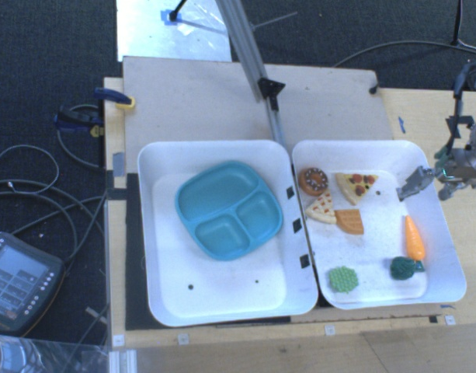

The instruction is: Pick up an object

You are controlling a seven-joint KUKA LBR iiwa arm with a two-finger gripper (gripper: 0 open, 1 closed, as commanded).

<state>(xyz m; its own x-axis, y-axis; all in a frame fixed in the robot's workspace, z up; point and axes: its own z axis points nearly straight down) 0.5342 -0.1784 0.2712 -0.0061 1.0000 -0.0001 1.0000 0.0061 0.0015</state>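
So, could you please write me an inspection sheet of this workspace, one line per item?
Surface: wooden bench bearing two white bins, left bin and right bin, side by side.
Job's things: in the right bin, a donut, pizza slice, sandwich wedge, orange cracker, carrot, dark green broccoli, light green round piece.
Clutter: blue divided plate in the left bin.
Grippers: hand over the right bin's upper right part, holding nothing; fingers unclear.
Cables: several on the dark floor at left.
Surroundings: handheld control pad, clamps, metal pole.
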